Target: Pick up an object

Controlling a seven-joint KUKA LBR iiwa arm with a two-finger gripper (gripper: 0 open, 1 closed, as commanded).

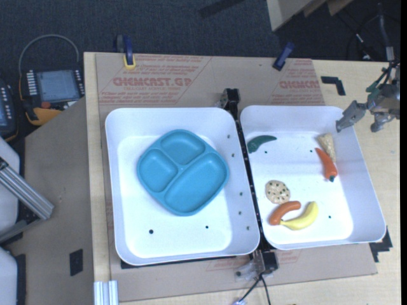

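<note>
My end effector [362,114] hovers over right bin's [356,234] far right rim, fingers spread apart, nothing between them. No pick made yet. Carrot [327,164] nearest, just below; banana [303,216], sausage [283,212], cookie [277,190] lie nearer front. Descent, grasp, lift all left to do

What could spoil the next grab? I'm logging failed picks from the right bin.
1. The banana and sausage touch, so a grab may catch or push both.
2. The carrot lies by the right bin wall beside a pale piece; the gripper may hit the rim.
</note>
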